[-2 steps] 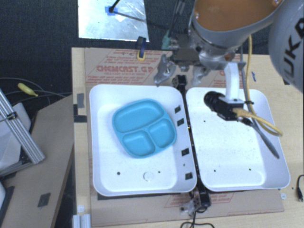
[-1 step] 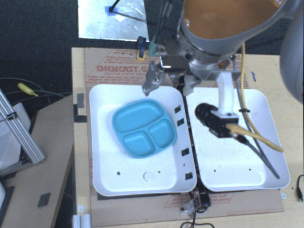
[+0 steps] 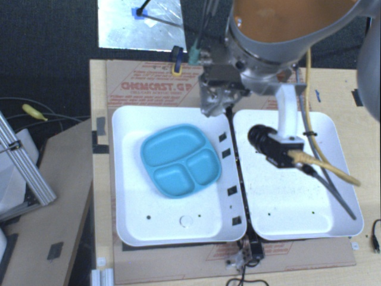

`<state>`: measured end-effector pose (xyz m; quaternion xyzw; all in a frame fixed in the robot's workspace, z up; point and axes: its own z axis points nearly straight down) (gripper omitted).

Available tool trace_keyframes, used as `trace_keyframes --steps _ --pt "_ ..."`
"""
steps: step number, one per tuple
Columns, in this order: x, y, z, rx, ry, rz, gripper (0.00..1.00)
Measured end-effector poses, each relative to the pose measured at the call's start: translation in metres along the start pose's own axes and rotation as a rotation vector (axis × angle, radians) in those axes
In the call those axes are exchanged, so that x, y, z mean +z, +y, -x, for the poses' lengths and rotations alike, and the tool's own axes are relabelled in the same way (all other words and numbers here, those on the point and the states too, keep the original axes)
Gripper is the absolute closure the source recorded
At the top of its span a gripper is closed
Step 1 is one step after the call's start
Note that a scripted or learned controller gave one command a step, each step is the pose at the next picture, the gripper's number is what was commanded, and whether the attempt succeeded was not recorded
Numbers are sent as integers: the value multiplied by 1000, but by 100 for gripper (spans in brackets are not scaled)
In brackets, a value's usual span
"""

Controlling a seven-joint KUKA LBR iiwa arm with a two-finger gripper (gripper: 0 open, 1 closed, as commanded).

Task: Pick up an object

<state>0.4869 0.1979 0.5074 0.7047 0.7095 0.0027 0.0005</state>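
The arm (image 3: pixel 297 16) is cut off by the top and right edges, its orange band blurred. It hides the far rim of the right bin (image 3: pixel 333 219). The gripper (image 3: pixel 215 103) sits in shadow near the far end of the divider; finger state cannot be determined. A faint round mark (image 3: pixel 187 221) in the left bin (image 3: pixel 128 177) is too small to identify.

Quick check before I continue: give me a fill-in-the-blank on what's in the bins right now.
1. The blue divided plate lies in the ____ bin.
2. The plate has ____ compartments.
3. The tool hangs above the bins' ____ edge, near the divider between them.
4. Both bins are coloured ____.

Missing words: left; three; far; white
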Motion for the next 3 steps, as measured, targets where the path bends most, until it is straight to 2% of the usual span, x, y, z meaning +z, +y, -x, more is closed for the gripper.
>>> trace_keyframes --steps 1,2,3 --pt "-30 0 72 12 -2 1 100" --pt "26 -1 31 1 -3 -5 100" --pt "13 0 32 0 -1 0 100"
